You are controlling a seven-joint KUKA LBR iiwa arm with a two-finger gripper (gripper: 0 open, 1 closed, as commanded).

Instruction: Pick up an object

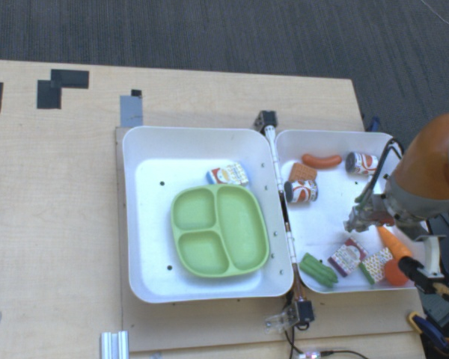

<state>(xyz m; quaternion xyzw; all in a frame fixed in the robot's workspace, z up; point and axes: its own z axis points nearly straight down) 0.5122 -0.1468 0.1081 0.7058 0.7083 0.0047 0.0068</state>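
Pincer (357, 223) low in right bin (325, 212), can't tell if apart or together; nearest obj. small packet (346, 258) just below; crowded w/ carrot (393, 239), so risk of nudging or mis-grab.

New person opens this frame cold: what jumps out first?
The big green divided plate, which takes up most of the left bin, with a small carton just above it. Then the grey arm with its orange band, reaching from the right over the cluttered right bin, its tool down among small items: a sausage, cans, a green vegetable.
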